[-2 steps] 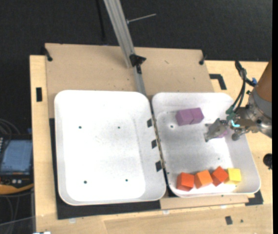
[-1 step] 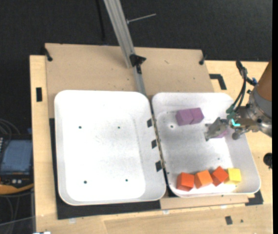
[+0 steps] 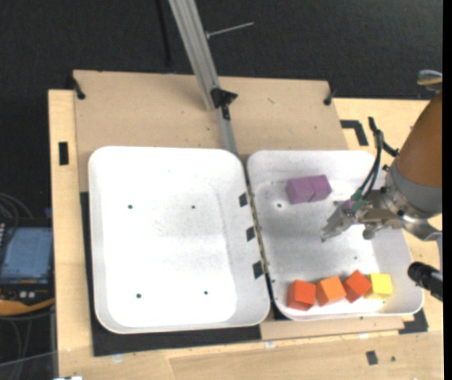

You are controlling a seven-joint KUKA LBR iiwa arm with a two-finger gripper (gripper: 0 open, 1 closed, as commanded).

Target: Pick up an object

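Gripper hangs low inside the right bin, just below the purple block, fingers spread with nothing between them, probably lining up since that block sits alone, away from the orange and yellow ones.

No text, label, brand, number or sign can be read anywhere on the bench.

Light fell evenly from above and was fairly bright on the bench, while the floor around it stayed near black. The two white bins, the left bin and the right bin, were almost washed out, with soft grey shading across their floors. The picture was grainy and slightly soft, and the tool showed blurred.
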